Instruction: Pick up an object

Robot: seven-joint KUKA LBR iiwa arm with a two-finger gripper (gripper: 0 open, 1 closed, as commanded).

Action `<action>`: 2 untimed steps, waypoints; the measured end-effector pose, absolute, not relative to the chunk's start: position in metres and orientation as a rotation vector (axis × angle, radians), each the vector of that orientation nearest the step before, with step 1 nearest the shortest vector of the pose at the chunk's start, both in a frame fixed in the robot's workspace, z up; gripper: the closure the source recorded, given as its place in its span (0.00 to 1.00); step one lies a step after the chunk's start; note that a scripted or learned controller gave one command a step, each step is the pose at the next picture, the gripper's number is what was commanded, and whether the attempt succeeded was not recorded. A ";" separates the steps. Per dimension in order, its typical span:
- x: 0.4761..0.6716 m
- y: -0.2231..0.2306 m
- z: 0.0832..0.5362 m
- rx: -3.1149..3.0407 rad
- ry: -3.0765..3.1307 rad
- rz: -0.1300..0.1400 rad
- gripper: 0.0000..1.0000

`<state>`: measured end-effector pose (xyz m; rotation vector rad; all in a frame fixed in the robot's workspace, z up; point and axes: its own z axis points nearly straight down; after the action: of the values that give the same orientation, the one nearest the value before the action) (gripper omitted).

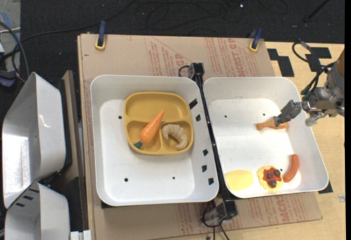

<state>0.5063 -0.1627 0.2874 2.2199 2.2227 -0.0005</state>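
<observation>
- The hand (300,112) reached in from 3 o'clock over the right bin (241,91); two grey fingers showed, one (287,112) slanting down toward the bin floor, another (315,118) near the rim, standing apart with nothing between them.
- An orange piece (269,124) lay on the bin floor at the tip of the lower finger, touching or just under it; I could not tell which.
- At 6 o'clock from the hand lay an orange sausage (292,168), with a small tart with red and dark fruit (270,176) and a pale yellow disc (239,180) beside it.
- At 9 o'clock, the left bin (109,178) held a yellow divided plate (134,103) carrying a carrot (152,126) and a pale curled piece (176,135).
- Both bins sat on the desk (142,50).
</observation>
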 end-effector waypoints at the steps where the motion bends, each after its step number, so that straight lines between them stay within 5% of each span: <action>1: 0.510 -0.157 0.242 2.224 2.224 -0.003 0.00; 2: 0.509 -0.157 0.199 2.226 2.222 -0.004 0.00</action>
<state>0.5086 -0.1572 0.1985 2.2260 2.2223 -0.0042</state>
